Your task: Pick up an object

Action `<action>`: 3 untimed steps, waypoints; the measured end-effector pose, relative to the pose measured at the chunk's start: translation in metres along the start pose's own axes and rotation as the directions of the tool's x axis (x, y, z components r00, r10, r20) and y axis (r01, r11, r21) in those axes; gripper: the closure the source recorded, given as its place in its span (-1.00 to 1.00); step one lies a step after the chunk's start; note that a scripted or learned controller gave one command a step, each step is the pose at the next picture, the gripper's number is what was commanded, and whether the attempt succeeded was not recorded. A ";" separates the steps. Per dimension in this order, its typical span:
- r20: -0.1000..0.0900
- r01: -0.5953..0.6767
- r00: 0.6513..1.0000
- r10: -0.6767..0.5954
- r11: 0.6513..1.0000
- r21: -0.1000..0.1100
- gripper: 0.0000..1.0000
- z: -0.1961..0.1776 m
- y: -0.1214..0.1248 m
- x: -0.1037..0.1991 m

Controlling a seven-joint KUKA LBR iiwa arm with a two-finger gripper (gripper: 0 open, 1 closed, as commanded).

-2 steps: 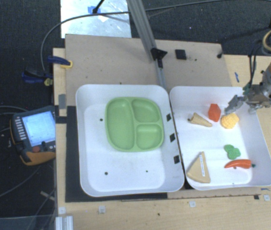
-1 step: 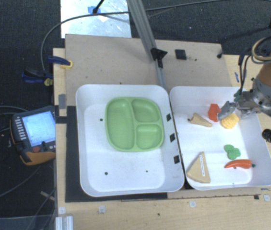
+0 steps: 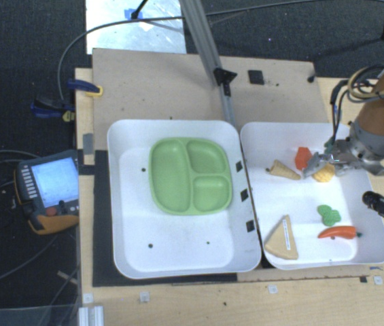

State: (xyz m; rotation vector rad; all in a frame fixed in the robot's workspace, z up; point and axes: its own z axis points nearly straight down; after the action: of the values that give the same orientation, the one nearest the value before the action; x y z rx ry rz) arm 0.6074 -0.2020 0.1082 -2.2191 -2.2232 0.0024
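- The left bin (image 3: 130, 250) holds one green plate (image 3: 190, 175) with three compartments; the plate lies in the upper middle of the bin, flat.
- The right bin (image 3: 375, 250) holds several small toy foods.
- A tan cone (image 3: 285, 170) lies in the upper left part of the right bin, with its tip toward the left.
- An orange piece (image 3: 303, 157) stands just beside the cone, on its upper right.
- A yellow piece (image 3: 324, 174) lies just right of the orange piece, directly under the gripper.
- A green piece (image 3: 328, 214) lies lower, near the middle right of the bin, and a red carrot (image 3: 337, 233) lies just below it, pointing left and right.
- A tan wedge (image 3: 282, 240) lies in the lower left corner of the right bin, near the wall between the two bins.
- The gripper (image 3: 319, 164) is low in the right bin, at the yellow piece and close to the orange piece.
- I cannot tell how the jaws stand, and I cannot tell if anything is held.
- The arm (image 3: 382, 117) comes in from the right, with the orange band above the wrist.
- Both bins rest on a brown board (image 3: 158, 87), which lies on a dark carpet (image 3: 22, 46).
- A grey pole (image 3: 202, 32) goes at a slant over the board, from the top toward the bins.
- A pendant (image 3: 47, 190) with a lit screen lies on the carpet at the left, with cables around it.
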 end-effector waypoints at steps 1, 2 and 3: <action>0.001 0.000 1.000 0.000 1.000 -0.006 -1.00 0.022 0.002 -0.001; 0.002 0.002 1.000 -0.002 1.000 -0.013 1.00 0.009 0.004 0.000; 0.001 0.006 1.000 -0.006 1.000 -0.009 1.00 -0.044 0.009 0.010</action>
State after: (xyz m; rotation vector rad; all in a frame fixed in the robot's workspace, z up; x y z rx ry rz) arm 0.6168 -0.1923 0.1525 -2.2177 -2.2343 -0.0066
